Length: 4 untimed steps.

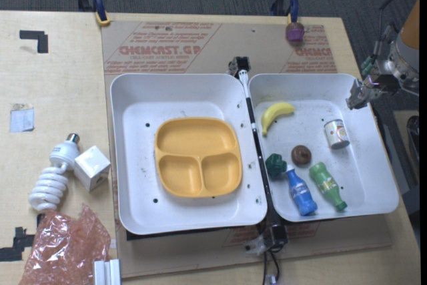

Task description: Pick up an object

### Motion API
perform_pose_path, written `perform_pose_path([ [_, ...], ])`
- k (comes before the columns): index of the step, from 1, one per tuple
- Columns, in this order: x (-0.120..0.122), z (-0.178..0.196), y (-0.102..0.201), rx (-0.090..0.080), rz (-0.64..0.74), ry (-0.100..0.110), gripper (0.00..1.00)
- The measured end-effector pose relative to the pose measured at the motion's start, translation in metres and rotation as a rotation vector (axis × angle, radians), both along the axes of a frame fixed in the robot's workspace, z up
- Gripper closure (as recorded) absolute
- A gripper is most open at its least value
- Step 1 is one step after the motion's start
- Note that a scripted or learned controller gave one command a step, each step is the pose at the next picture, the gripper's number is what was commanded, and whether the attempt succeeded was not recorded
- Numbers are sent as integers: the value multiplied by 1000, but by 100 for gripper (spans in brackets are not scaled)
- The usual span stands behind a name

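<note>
The right bin [373, 200] holds a yellow banana [275, 114], a small silver can [336, 133] lying on its side, a brown round piece [301, 155], a dark green lump [275, 163], a blue bottle [301, 192] and a green bottle [327, 186]. My gripper [358, 95] hangs at the right bin's upper right rim, above and to the right of the can, with nothing visible between its fingers. It is small and dark, and its finger gap is not readable.
The left bin [130, 200] carries a yellow divided tray [197, 156]. Left of the bins on the bench lie a spiral light bulb [53, 180], a white cube [92, 167] and crinkled pink plastic [63, 250]. Clamps [293, 8] hold the board at the back.
</note>
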<state>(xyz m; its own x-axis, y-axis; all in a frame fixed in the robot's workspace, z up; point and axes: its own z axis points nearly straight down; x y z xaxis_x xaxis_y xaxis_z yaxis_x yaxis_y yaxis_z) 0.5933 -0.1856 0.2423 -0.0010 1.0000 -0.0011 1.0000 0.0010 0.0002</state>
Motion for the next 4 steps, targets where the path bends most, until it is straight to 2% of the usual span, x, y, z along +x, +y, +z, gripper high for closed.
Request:
perform_pose_path([
  [1,-15,-140,-18,6,1,3,0],
  [2,-68,-150,12,1,-3,0,0],
  [3,-92,-150,92,1,-2,0,0],
  [4,-116,-150,85,1,-3,0,0],
])
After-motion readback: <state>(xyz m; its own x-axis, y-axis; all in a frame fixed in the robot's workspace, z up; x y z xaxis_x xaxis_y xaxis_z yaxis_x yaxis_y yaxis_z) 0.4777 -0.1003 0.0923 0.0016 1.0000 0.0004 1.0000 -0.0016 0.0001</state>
